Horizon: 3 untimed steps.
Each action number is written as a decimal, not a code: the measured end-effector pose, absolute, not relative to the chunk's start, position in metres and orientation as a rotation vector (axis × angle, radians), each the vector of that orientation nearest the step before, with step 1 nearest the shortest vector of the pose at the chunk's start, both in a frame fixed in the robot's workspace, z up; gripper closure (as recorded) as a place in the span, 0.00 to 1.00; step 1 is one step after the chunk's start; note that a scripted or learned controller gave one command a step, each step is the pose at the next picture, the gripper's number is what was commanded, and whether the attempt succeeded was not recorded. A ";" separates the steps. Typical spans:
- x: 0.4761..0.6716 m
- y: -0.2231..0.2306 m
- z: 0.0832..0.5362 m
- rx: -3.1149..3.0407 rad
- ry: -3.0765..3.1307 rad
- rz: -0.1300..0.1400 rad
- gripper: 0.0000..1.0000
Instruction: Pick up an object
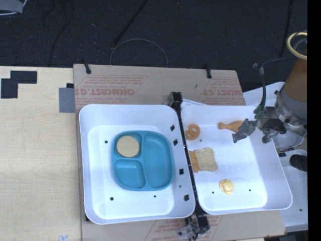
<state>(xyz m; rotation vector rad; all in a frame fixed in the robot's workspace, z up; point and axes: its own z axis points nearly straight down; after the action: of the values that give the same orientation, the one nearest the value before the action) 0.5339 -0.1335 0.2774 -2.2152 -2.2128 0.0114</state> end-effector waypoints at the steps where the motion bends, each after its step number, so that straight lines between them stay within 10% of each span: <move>1: 0.535 -0.134 0.282 -2.219 -2.220 0.003 0.00; 3: 0.533 -0.135 0.173 -2.216 -2.216 0.007 0.00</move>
<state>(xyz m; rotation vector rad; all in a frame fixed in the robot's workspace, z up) 0.5328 -0.1347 0.1733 -2.2163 -2.2155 0.0072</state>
